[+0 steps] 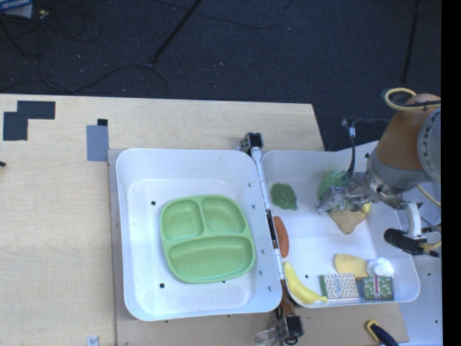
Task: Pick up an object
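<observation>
My gripper (340,203) reaches in from the right and hangs low over the back half of the right bin (306,166). A tan bread-like piece (348,222) lies just beneath and in front of it. A crumpled green leafy item (333,182) sits right behind it. Whether either one is touched, I cannot tell. Further left lie a dark green leaf (283,195) and a red-brown sausage (281,237).
The front of the right bin holds a banana (302,287), a yellow wedge (349,264), a small printed carton (358,287) and a white lump (380,267). A green divided plate (207,238) lies in the left bin (137,179). The bins' shared rim carries clamps.
</observation>
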Robot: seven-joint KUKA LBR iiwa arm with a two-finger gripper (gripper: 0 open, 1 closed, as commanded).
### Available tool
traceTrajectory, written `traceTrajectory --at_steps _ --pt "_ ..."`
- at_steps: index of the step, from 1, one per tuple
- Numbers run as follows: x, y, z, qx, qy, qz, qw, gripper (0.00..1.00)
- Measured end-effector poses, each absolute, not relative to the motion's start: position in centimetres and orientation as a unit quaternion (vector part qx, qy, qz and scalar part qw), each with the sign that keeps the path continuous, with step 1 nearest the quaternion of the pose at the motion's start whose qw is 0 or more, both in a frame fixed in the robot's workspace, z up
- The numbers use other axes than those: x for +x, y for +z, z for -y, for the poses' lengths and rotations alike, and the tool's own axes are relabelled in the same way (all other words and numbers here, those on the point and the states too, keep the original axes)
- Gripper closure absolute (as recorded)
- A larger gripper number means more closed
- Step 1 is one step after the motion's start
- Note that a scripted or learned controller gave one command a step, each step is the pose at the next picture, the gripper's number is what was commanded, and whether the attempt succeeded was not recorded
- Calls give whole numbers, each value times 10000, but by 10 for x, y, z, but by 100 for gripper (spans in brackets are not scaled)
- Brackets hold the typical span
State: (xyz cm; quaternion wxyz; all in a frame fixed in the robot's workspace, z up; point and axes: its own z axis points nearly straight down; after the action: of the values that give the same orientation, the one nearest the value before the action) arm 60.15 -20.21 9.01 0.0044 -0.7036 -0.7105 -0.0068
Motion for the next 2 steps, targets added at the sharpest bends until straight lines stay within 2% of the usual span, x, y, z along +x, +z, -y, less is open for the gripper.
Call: traceTrajectory --at_steps 1,2 --pt "553 87 214 -7072 1 7070 6 0" --pt "640 162 170 -7066 13 7076 23 0"
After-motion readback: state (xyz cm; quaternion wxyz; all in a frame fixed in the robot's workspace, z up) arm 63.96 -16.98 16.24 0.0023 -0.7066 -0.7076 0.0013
